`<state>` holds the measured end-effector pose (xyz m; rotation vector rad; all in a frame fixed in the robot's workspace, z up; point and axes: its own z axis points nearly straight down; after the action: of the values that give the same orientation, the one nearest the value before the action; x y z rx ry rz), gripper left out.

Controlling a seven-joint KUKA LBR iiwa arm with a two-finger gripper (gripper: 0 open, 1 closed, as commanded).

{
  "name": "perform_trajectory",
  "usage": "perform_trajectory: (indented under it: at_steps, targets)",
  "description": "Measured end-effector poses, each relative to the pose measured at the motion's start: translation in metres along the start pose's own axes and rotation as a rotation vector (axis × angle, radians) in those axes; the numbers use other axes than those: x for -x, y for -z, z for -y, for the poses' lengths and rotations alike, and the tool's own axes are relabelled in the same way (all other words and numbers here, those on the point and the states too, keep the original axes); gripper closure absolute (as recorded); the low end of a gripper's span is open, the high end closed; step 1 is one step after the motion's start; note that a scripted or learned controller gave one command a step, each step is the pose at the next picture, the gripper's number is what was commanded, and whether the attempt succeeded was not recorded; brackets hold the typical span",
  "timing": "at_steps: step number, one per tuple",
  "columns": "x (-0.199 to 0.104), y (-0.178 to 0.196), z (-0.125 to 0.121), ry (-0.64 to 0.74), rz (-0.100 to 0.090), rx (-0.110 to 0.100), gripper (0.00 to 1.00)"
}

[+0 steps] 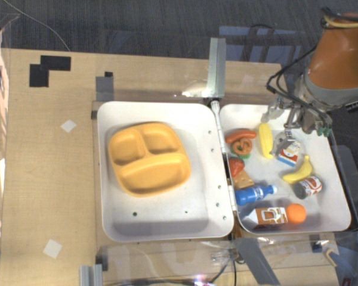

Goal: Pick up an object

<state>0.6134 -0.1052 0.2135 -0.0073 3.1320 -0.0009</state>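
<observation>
Hovering over the right bin (343,219), toward the worktop's far right corner, the end effector (286,137) hangs just above a small white-and-red carton (289,154), and whether its tips already touch the carton cannot be told from this slant. How wide it stands, and whether it has hold of anything, cannot be told either; nothing is plainly lifted.

The carton looks like the likeliest target. It lies in the far half of the right bin, between an upright-lying yellow corn piece (265,140) on its left and a banana (298,171) just on its near side. To do this step well, the descent should be straight down and centred on the carton, since the banana almost touches it and an off-centre approach could pinch both or nudge the carton away. Closing across the carton's narrower faces should give the firmest hold; its flat sides ought to grip well, though a light box may tip.

Other pieces crowd the bin: a red-and-green vegetable (241,143) near the divider, a blue bottle (254,193), a dark can (307,186), an orange (296,213) and a brown carton (269,217) along the near wall. The left bin (113,219) carries a yellow divided tray (148,158), well apart from the work.
</observation>
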Motion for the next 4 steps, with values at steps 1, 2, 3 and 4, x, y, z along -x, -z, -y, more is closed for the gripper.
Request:
perform_trajectory:
  at_steps: [1, 2, 3, 4]
  targets:
    - [-0.065, -0.112, -0.021, -0.433, -0.009, 0.0, 0.0]
    - [-0.026, -0.123, 0.009, -0.235, 0.005, 0.0, 0.0]
    - [0.006, -0.124, -0.009, -0.568, 0.002, 0.001, 0.0]
    - [-0.013, -0.124, -0.01, -0.546, 0.004, 0.001, 0.0]
